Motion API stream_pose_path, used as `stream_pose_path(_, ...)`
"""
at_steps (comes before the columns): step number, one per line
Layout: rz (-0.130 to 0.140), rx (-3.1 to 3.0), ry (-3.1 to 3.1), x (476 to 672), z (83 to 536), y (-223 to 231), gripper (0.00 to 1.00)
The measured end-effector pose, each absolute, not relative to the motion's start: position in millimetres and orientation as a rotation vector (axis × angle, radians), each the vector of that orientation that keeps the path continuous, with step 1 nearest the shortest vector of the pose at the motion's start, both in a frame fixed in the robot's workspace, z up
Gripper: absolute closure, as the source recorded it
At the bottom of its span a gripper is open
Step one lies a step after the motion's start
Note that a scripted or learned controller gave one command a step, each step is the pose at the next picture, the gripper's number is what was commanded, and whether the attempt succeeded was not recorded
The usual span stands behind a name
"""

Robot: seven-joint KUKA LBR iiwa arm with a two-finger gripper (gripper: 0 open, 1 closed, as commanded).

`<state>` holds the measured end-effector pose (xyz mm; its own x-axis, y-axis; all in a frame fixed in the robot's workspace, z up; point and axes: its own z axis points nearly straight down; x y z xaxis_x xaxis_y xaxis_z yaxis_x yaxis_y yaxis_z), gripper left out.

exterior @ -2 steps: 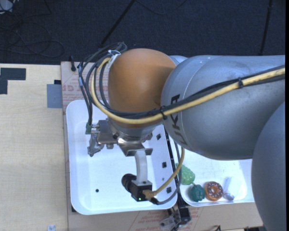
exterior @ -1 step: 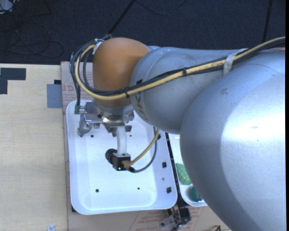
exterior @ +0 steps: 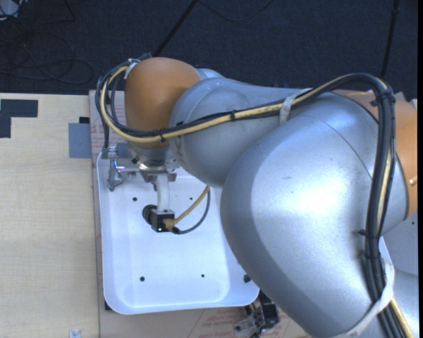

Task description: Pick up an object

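Observation:
My gripper point(exterior: 115, 174) hangs below the orange wrist band point(exterior: 155, 94), low over the far left corner of a white bin point(exterior: 169, 287). It is close to the bin's left wall. The bare part of the bin floor has a few small dark holes point(exterior: 142, 279) and I see no loose object on it. The big grey arm point(exterior: 303, 210) hides the right side of the bench, including the other bin.
A pale wooden board point(exterior: 35, 238) lies left of the bin, with a black patch point(exterior: 13, 113) and a grey patch point(exterior: 78, 139) near its far edge. Dark hardware point(exterior: 257, 319) sits just below the bin's near right corner. Cables lie on the dark floor behind.

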<state>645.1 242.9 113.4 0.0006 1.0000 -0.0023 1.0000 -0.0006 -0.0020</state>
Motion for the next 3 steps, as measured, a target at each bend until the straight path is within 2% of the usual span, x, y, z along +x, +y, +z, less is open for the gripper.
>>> stream_pose_path(1, -0.010, 2.228, 2.219, 624.2, 92.8, 242.2, 0.00)
stream_pose_path(2, -0.001, 2.225, 2.214, 645.6, 149.7, 175.5, 0.00)
stream_pose_path(3, -0.011, 2.224, 2.224, 642.3, 98.9, 174.8, 0.00)
